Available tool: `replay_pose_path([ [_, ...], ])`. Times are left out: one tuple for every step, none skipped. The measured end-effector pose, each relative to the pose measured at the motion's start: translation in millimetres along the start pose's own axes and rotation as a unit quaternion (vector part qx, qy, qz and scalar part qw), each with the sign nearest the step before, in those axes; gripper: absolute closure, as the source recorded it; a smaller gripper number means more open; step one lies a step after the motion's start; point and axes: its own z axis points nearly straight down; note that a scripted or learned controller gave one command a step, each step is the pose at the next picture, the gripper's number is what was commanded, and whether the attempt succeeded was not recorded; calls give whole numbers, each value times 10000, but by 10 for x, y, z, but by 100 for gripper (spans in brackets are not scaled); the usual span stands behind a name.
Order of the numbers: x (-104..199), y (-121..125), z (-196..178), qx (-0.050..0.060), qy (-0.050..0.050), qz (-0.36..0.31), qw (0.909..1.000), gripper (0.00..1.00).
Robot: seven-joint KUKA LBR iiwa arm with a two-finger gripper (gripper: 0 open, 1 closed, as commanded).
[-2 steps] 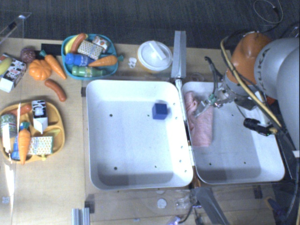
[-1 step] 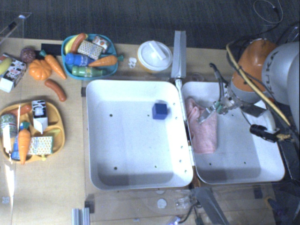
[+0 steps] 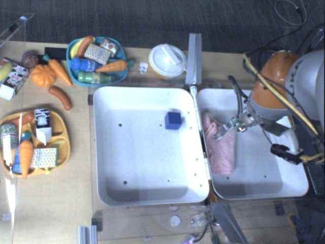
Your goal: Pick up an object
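A pink cloth (image 3: pixel 219 145) lies crumpled along the left side of the right bin (image 3: pixel 264 179), close against the wall that divides the two bins. The tool (image 3: pixel 226 129) sits low over the upper part of this cloth, at the end of the grey arm (image 3: pixel 284 93) that reaches in from the right; whether the tool is apart, together or clamped on the cloth cannot be told here. In the left bin (image 3: pixel 142 187) a small blue cube (image 3: pixel 173 120) rests near the far right corner, well apart from the cloth. On the table (image 3: pixel 76 151), left of the bins, a yellow tray (image 3: pixel 61 136) and a blue bowl (image 3: pixel 96 60) hold toy food, and a white lidded container (image 3: pixel 166 60) stands beyond the left bin.
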Motion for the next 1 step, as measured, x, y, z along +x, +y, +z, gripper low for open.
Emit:
replay_pose_path([
  [12, 30, -114, -14, 7, -9, 10000, 100],
])
